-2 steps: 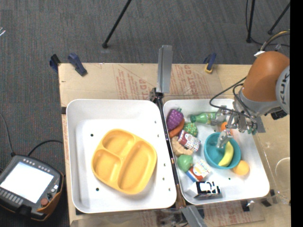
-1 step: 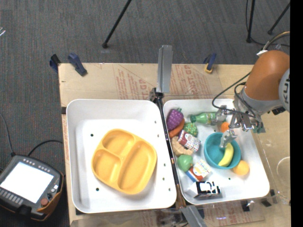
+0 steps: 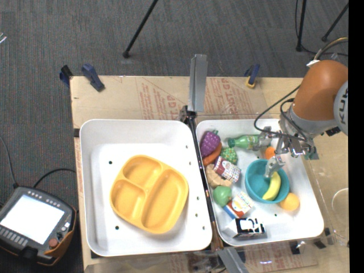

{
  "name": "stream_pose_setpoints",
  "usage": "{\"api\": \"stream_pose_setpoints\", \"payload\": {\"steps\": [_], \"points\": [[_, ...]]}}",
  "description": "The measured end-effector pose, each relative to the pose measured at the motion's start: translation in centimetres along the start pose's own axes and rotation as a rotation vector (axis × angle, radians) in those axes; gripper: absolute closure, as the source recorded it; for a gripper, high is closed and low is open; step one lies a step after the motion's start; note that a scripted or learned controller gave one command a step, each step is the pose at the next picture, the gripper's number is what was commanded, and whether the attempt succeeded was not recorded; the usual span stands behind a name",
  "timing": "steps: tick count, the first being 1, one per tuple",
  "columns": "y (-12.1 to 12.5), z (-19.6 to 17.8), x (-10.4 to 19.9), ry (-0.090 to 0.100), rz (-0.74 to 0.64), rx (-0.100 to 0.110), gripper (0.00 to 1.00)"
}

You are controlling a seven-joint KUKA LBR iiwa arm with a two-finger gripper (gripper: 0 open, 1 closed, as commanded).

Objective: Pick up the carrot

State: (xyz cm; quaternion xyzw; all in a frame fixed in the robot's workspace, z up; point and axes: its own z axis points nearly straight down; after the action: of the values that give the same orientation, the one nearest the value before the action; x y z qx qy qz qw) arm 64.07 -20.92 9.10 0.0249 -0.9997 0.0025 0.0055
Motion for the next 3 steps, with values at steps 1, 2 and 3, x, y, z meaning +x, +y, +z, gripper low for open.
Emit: {"api": "stream_pose_setpoints", "payload": {"steps": [1,2,3], "points": [[-0.10,0.02,0.08,-0.003,-0.014,-0.001,0.00],[0.73,0.16,-0.01,0.002,-0.007,-0.002,0.00],[0.48,0.23,-0.11,0.000,-0.077,-0.003,0.00]]}}
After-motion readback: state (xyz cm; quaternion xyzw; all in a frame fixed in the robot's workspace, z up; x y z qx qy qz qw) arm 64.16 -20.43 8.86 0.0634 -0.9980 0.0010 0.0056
